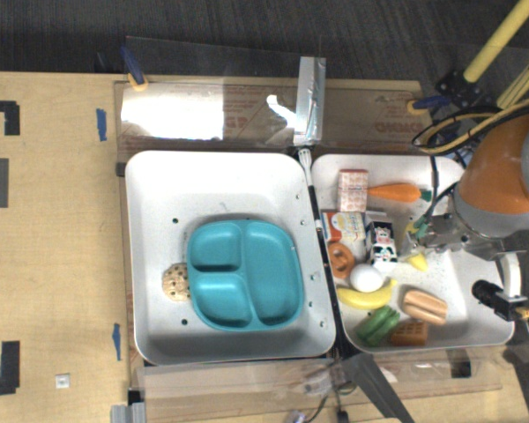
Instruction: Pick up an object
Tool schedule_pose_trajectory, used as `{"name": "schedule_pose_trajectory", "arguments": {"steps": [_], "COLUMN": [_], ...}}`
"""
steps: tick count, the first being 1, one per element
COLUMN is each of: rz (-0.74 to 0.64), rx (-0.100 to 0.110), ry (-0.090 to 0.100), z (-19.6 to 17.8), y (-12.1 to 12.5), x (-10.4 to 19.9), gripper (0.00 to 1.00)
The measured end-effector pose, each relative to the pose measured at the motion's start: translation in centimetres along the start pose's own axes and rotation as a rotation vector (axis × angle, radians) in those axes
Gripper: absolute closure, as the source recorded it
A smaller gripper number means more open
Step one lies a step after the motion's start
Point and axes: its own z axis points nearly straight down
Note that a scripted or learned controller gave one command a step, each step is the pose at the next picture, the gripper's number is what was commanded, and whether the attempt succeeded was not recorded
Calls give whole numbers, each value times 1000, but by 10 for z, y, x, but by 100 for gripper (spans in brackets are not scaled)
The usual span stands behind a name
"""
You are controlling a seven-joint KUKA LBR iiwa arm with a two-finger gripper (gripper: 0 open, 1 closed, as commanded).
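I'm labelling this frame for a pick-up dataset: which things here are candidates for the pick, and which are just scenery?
Belongs to the job:
gripper
carrot
banana
white egg
hot dog
pretzel
small cartons
right bin

Lying about:
teal divided tray
cookie
left bin
yellow pole

I work in a robotics lab, not a home. My surface (44, 236) is plain wood marked with black tape corners (4, 117) and blue tape tabs (100, 123). Two white bins (150, 183) sit fixed side by side, one with a teal tray (244, 274), the other with toy food (379, 263). Loose cables (458, 122) trail near my arm (502, 179), over dark carpet (247, 7).
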Motion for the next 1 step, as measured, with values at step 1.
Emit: {"name": "schedule_pose_trajectory", "arguments": {"steps": [1], "rz": [-60], "rx": [2], "ry": [2], "z": [-104], "y": [2], "x": [39], "gripper": [100]}}
